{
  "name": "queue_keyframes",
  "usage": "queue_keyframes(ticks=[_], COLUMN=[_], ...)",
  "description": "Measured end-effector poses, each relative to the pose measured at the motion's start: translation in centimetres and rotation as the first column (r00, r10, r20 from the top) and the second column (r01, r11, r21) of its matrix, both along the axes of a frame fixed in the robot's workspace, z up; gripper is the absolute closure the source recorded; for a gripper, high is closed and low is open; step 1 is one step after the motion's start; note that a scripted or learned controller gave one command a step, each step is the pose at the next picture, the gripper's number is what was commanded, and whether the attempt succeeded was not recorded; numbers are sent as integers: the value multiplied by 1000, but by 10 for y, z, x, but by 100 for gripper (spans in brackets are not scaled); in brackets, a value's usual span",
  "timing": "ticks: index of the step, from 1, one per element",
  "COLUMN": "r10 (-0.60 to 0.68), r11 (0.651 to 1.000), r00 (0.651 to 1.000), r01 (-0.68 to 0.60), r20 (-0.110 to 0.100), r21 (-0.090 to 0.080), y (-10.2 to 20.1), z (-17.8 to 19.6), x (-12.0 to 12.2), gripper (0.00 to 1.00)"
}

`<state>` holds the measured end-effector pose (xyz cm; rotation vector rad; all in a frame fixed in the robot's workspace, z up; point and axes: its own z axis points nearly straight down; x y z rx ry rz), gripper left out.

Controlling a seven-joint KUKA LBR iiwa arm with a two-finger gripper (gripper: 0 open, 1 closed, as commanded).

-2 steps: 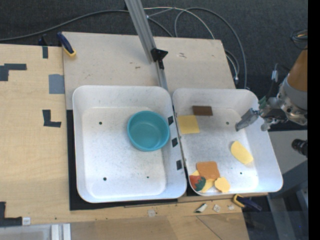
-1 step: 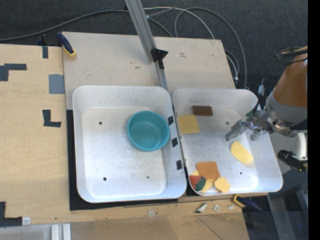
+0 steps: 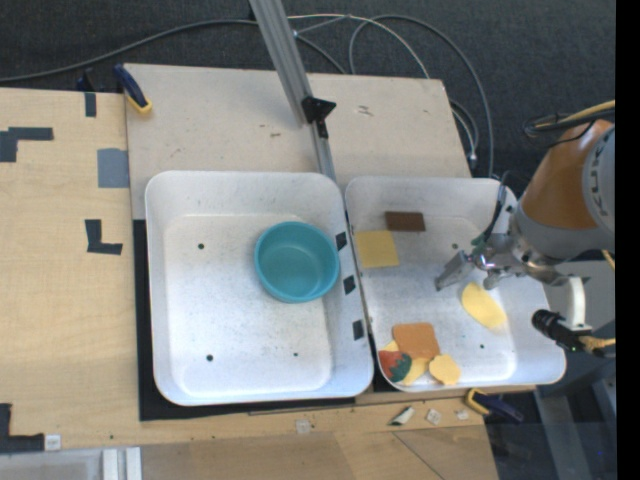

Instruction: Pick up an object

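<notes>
My gripper (image 3: 469, 276) hangs low in the right bin (image 3: 520, 368), near its right side, and stands open with nothing between its fingers. One fingertip (image 3: 443, 280) points left; the other sits just above a pale yellow oval object (image 3: 486, 309) lying on the bin floor. A yellow square pad (image 3: 378, 249) and a brown block (image 3: 405, 221) lie further left and back. An orange piece (image 3: 415, 339), a red-green item (image 3: 399, 366) and a small yellow piece (image 3: 444, 370) cluster at the front. A teal bowl (image 3: 296, 260) stands in the left bin (image 3: 180, 298).
A metal pole (image 3: 290, 58) slants over the bench behind the bins. Cables (image 3: 420, 38) loop at the back right. The grey and orange arm (image 3: 565, 193) reaches in over the right bin's far right rim. Small clips (image 3: 420, 415) lie on the bench in front.
</notes>
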<state>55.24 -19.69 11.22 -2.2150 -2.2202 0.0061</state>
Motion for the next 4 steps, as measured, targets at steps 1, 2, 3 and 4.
queue_keyframes(ticks=[1, 2, 3, 4], r10=[1, 0, 0, 4], r11=[1000, 1000, 1000, 1000], r00=[1000, 1000, 1000, 1000], r01=[-1, 0, 0, -4], r20=[4, 11, 11, 5], r21=[0, -2, -3, 1], y=[0, 11, 11, 69], z=[13, 68, 115, 105], x=[1, 5, 6, 5], gripper=[100, 100, 100, 100])
